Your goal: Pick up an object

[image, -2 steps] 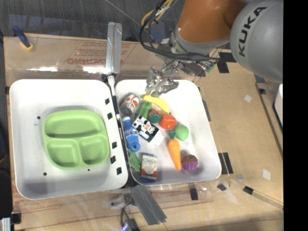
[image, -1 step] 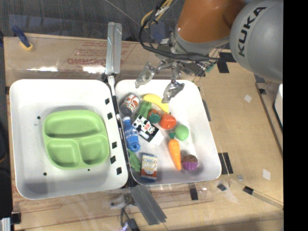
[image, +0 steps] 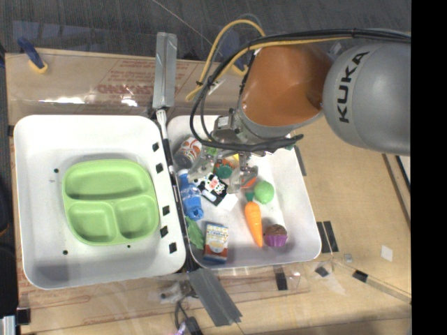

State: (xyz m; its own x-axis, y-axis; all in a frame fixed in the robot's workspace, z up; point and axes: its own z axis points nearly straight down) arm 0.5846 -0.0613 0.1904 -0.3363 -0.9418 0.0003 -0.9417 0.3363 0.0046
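Gripper [image: 234, 165], jaw state impossible to tell, low among toys left of the carrot [image: 253, 220]; should close squarely on one toy before lifting.

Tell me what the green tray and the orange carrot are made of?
The green tray looks like molded plastic: one even color, smooth rounded compartments, a soft sheen. The carrot seems to be a plastic toy too, as its orange is flat and uniform and its surface smooth, though rubber can't be ruled out from this view.
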